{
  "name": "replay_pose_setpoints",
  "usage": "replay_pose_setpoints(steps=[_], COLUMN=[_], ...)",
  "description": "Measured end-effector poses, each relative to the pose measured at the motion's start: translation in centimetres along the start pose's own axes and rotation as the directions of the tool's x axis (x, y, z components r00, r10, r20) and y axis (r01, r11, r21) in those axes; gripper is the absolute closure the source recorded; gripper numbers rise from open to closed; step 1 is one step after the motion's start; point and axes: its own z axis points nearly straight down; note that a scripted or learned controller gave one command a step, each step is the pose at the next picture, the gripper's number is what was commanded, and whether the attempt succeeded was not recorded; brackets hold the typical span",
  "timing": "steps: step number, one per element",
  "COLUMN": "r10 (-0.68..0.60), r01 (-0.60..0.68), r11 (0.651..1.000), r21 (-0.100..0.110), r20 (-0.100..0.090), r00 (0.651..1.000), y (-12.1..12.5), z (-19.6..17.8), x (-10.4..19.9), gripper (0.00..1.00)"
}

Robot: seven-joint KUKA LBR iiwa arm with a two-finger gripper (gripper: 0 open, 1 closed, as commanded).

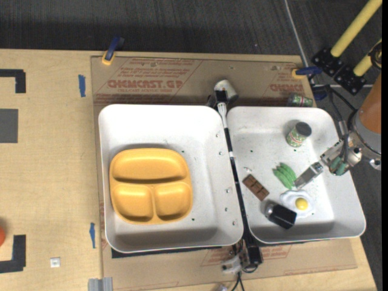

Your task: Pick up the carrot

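Observation:
My gripper [309, 175] reaches into the right bin [345, 223] from its right rim and hangs low over the bin's middle right. Its tip is just right of a green leafy toy [284, 174] and just above a fried egg toy [299, 202]. Nothing can be made out in its grasp. I can pick out no item here as a carrot with certainty.
The right bin also holds a small can [297, 134], a brown chocolate bar [256, 188] and a black object [280, 214]. A yellow divided plate [150, 184] lies in the left bin [115, 120]. An orange-red object [2, 236] peeks in at the bench's far left edge.

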Motion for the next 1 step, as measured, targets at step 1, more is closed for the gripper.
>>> replay_pose_setpoints(steps=[1], r10=[0.061], r01=[-0.061], r11=[0.998], r21=[0.002], r20=[-0.003], r00=[0.998], y=[6.22], z=[4.79], x=[5.90], gripper=[0.00])
